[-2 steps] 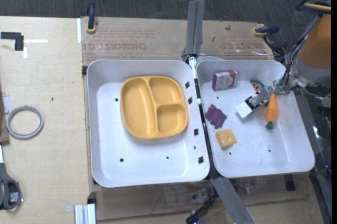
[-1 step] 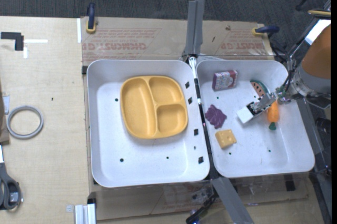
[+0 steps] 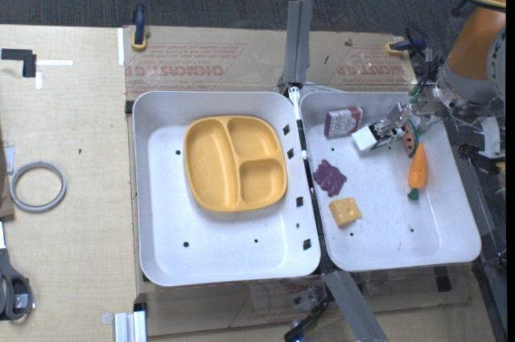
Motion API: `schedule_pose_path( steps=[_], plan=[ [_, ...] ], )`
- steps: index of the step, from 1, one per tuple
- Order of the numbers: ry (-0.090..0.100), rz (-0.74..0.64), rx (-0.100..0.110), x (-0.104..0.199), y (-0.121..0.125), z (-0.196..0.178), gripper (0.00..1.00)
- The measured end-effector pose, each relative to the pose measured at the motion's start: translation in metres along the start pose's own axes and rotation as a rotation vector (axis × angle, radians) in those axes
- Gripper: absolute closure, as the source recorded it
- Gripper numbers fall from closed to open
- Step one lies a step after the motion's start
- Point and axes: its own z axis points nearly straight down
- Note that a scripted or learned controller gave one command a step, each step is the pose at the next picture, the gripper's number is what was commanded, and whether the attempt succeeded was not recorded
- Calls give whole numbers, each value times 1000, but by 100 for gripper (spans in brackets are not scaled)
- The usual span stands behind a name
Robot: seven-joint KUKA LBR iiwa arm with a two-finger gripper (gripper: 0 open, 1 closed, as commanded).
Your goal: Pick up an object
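Camera view: right bin holds a carrot near its upper right, long axis almost straight up the frame, green tip toward the near edge, orange end up under the gripper; also a small pink packet, a purple piece and a yellow block. Left bin holds a yellow divided plate. Progress, as judged: nothing lifted, every object lying on the bin floor; whether the gripper is spread or closed cannot be told, so grasp and lift remain.
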Motion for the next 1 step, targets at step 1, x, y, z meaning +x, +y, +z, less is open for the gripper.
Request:
schedule_pose_path(
  steps=[1],
  plan=[
    [-2,166,21,-3,4,-89,0]
  ],
)
